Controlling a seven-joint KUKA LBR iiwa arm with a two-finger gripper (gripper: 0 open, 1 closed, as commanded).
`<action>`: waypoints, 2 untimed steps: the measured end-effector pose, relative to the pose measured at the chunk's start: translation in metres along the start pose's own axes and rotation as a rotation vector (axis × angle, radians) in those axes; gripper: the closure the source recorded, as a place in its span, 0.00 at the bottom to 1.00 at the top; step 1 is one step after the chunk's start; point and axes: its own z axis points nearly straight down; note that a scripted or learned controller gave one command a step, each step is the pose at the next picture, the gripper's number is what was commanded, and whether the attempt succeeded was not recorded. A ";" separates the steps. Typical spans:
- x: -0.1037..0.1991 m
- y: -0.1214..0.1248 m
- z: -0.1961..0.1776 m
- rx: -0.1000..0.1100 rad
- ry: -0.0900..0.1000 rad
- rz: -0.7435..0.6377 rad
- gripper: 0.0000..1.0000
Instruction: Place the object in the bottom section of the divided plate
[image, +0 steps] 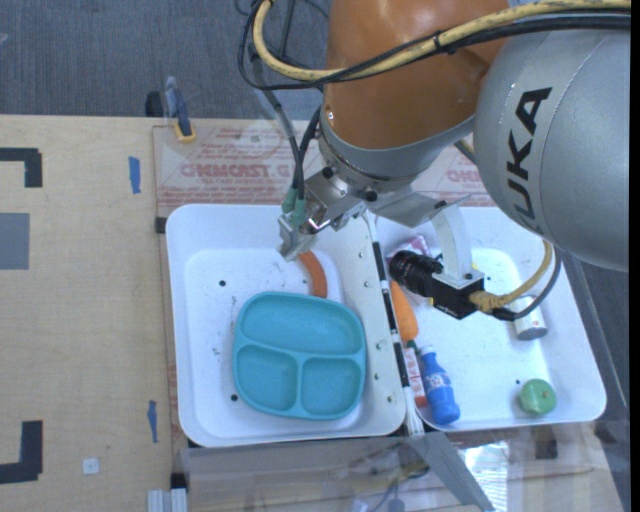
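Note:
A blue divided plate (262, 368) lies in the left bin (200, 300), with one wide section at the far side and two small sections at the near side. My gripper (293, 244) hangs just beyond the plate's far edge. A small orange sausage-shaped object (316, 274) slants down from the fingertips toward the plate's far right corner. Its upper end sits between the fingers, which look shut on it. All plate sections are bare.
The right bin (580, 380) holds an orange carrot-like stick (404, 312), a blue bottle with a red cap (438, 388), a green round piece (537, 397), a small white cylinder (530, 326) and a pink item (416, 244). The divider between the bins runs just right of the plate.

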 end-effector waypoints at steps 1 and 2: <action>0.011 -0.039 0.077 0.002 0.001 -0.116 1.00; -0.023 -0.061 0.151 0.001 0.001 -0.132 1.00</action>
